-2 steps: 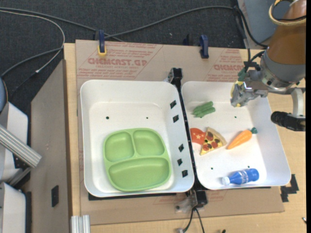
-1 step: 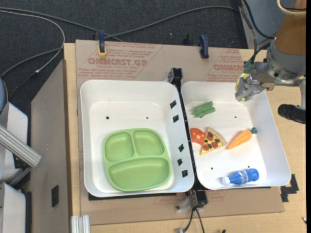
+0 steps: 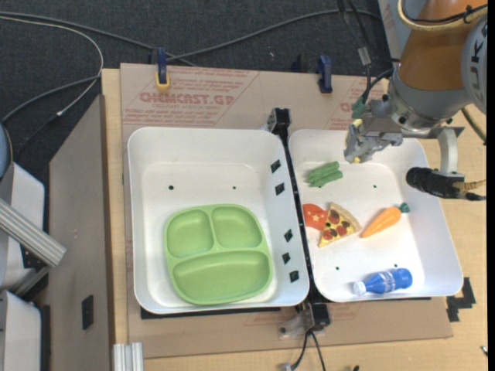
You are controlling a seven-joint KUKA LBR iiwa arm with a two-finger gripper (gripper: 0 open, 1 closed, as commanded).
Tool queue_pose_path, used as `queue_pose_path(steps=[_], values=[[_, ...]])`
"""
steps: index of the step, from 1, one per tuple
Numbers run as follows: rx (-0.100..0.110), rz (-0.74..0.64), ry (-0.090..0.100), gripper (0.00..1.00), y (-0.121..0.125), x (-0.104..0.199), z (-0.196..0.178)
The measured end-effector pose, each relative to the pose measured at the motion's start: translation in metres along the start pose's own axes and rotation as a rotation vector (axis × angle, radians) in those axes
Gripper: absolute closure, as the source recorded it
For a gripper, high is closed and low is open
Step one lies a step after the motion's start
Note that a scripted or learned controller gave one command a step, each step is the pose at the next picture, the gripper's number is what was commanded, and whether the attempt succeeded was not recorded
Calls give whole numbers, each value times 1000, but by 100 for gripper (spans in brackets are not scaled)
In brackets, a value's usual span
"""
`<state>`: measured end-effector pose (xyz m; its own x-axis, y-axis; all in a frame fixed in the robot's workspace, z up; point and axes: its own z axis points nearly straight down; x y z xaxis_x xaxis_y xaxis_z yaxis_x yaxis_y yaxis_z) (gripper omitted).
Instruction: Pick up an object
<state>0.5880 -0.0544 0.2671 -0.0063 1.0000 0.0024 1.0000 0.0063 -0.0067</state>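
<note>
Hovering over the right bin's far side, the gripper carries nothing. Just near-left of it lies the green bean pod: likely light, stiff plastic, best pinched across its narrow middle.

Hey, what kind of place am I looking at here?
Most likely a robotics lab test bench: a robot arm reaches over two white bins, toy food like a plastic carrot lies inside, and cardboard is clamped underneath.
</note>
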Motion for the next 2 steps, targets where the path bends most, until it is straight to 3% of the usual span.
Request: queue_pose_path(steps=[2], values=[[1, 0, 0, 100, -17, 95, 18]])
